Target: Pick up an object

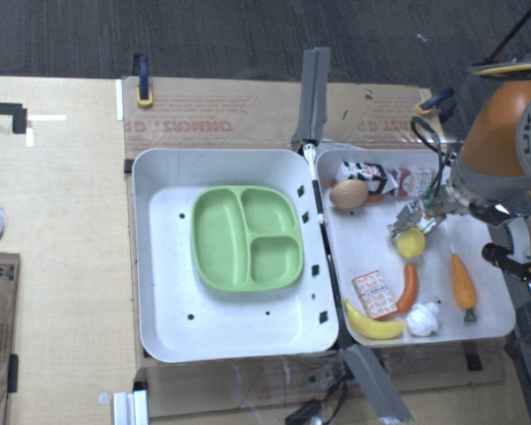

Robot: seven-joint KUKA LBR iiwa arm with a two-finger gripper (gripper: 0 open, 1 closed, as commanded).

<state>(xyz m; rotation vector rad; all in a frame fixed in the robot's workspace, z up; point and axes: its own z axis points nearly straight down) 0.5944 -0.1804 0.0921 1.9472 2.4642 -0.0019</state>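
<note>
**Gripper low over lemon in right bin**

Camera view: gripper (413, 222) sits right above the yellow lemon (411, 244) in the right bin (487, 321), touching or nearly so; can't tell if the fingers are apart or together. Same bin: egg-like brown ball (348, 193), sausage (409, 288), carrot (462, 282), banana (372, 322), small red-white packet (373, 292), white crumpled item (423, 320). Left bin (159, 264) holds a green divided plate (247, 237)
</note>
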